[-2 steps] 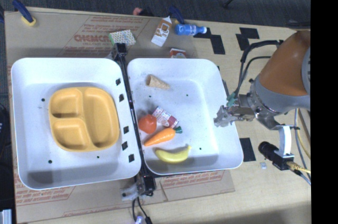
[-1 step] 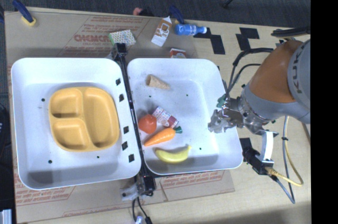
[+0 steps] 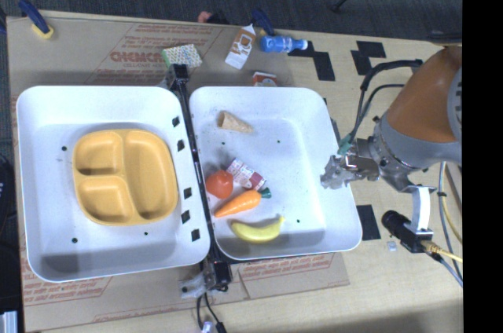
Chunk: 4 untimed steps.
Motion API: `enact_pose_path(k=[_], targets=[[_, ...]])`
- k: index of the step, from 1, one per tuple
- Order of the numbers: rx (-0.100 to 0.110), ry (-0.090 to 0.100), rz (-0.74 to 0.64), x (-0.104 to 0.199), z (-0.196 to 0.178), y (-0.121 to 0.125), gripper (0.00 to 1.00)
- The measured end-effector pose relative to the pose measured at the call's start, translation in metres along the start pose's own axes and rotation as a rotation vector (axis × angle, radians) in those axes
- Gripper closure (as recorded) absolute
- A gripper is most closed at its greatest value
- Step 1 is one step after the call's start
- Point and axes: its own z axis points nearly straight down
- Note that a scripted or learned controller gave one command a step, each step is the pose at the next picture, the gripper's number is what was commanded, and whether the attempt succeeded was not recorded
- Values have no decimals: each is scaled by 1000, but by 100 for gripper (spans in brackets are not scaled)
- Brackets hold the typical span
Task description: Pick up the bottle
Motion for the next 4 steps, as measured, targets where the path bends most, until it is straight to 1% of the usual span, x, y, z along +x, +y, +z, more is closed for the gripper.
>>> enact_pose_path(k=[1, 2, 3, 4], targets=[[3, 2, -183, 0, 16, 0, 100], [0, -1, -129, -6, 5, 0, 100], [3, 2, -263, -3, 12, 0, 100], [0, -1, -205, -6, 3, 1, 100]])
